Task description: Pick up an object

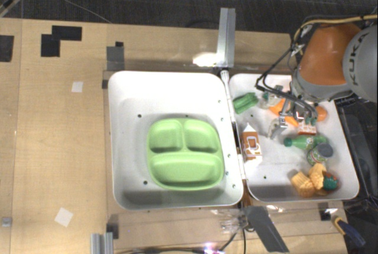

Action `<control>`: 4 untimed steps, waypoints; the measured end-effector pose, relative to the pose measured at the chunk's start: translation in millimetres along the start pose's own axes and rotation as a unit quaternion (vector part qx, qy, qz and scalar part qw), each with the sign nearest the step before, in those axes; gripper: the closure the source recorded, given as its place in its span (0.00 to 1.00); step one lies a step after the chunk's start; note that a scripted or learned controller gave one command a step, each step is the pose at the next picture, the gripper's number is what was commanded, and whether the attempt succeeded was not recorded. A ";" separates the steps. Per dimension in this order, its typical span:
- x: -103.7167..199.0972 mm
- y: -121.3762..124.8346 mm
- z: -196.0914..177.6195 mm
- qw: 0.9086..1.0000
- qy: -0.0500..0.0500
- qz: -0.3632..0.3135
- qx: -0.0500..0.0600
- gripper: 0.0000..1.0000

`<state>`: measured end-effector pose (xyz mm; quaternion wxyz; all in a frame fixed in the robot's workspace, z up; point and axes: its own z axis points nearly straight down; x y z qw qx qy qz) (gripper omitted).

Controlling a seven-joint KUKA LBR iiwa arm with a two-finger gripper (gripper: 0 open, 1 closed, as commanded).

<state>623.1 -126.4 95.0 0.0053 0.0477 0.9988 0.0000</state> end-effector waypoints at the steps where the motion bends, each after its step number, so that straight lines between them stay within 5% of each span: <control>1: -3.4 1.8 -13.9 1.000 -0.006 -0.004 0.000 1.00; 2: -28.4 -69.8 -116.4 0.999 -0.006 0.050 0.003 1.00; 3: -26.9 -65.6 -110.4 0.999 -0.001 0.048 0.001 0.00; 4: -31.2 -74.0 5.1 0.997 -0.003 0.074 0.001 0.00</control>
